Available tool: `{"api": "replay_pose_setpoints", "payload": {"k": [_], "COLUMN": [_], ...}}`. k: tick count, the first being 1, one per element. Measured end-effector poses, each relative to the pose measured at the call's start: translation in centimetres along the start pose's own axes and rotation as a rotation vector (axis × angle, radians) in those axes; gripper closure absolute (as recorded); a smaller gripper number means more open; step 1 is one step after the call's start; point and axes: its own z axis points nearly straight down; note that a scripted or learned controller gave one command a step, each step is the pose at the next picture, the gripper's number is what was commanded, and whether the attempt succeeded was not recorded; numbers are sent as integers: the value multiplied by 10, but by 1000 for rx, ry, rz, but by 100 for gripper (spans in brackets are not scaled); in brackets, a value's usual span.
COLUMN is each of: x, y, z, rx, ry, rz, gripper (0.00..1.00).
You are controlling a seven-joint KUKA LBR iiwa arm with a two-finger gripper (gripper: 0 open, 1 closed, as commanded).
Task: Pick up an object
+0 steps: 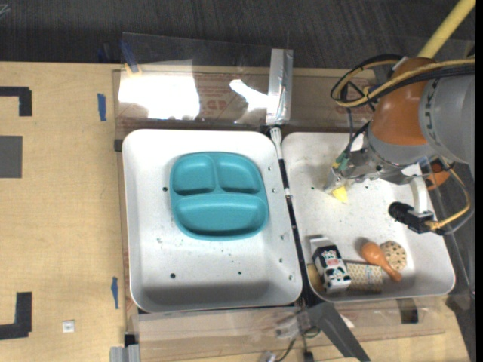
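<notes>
The grey arm with its orange band [400, 119] reaches in from the right over the right-hand shallow white bin [377, 225], and its pincer [346, 173] hangs low over that bin's upper left part. Directly under the fingertips, touching or almost touching them, sits one small yellow block [340, 194]; it is too small to tell which way its long axis runs, and it lies below the fingers rather than between them, so nothing is seen gripped, and whether the pincer is released or clenched I cannot tell. Below the pincer and a little to its right, near the bin's front wall, lies one orange-handled wooden brush with a speckled tan head [382, 256], its long axis slanting from upper left to lower right. Just left of the brush, straight below the pincer, lies one small white carton with dark print [331, 265], long axis roughly toward the front edge. Well to the pincer's left, the second white bin [143, 277] holds one teal plastic plate with three compartments [219, 194]. Both bins rest side by side on the pale wooden desk [53, 202].
</notes>
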Motion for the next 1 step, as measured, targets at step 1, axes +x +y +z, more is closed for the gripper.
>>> {"api": "replay_pose_setpoints", "payload": {"k": [1], "x": [79], "y": [1], "z": [-89], "rx": [4], "ry": [6], "rz": [19], "gripper": [100]}}
